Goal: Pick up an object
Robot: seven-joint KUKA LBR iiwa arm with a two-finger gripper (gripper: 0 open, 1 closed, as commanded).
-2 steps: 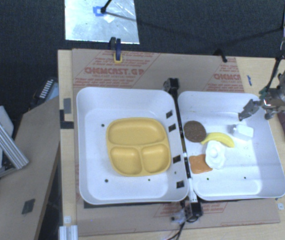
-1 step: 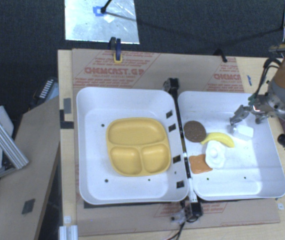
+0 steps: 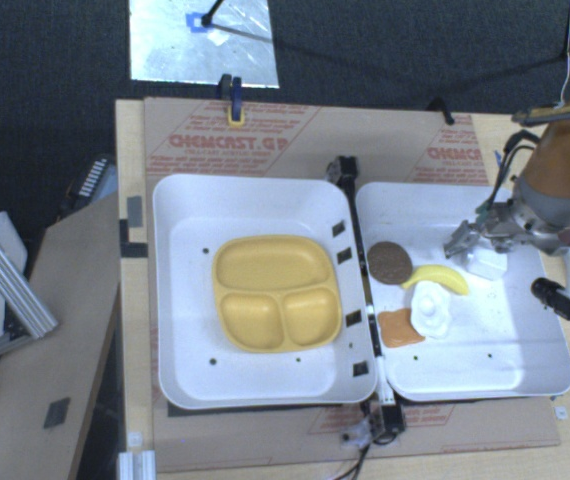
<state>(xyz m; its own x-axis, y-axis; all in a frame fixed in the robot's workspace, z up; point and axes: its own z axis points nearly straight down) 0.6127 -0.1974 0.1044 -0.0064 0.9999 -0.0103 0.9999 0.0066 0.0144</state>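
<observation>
The right bin (image 3: 525, 368) holds a round brown patty (image 3: 390, 261), a yellow banana (image 3: 441, 279), a white fried-egg piece (image 3: 430, 313) and an orange flat piece (image 3: 396, 328), all clustered in its left half. My gripper (image 3: 482, 251) hangs low over the bin's upper right part, just right of the banana's tip. A small white thing (image 3: 486, 264) sits right under it; I cannot tell whether it is held or is part of the gripper. The grey arm with its orange band (image 3: 565, 158) comes in from the right.
In the left bin (image 3: 180, 228) lies a yellow three-compartment tray (image 3: 270, 290). A black divider with clips (image 3: 357, 268) runs between the bins. At the right bin's right edge a black fitting (image 3: 557, 295) sticks out. Cardboard lines the bench underneath.
</observation>
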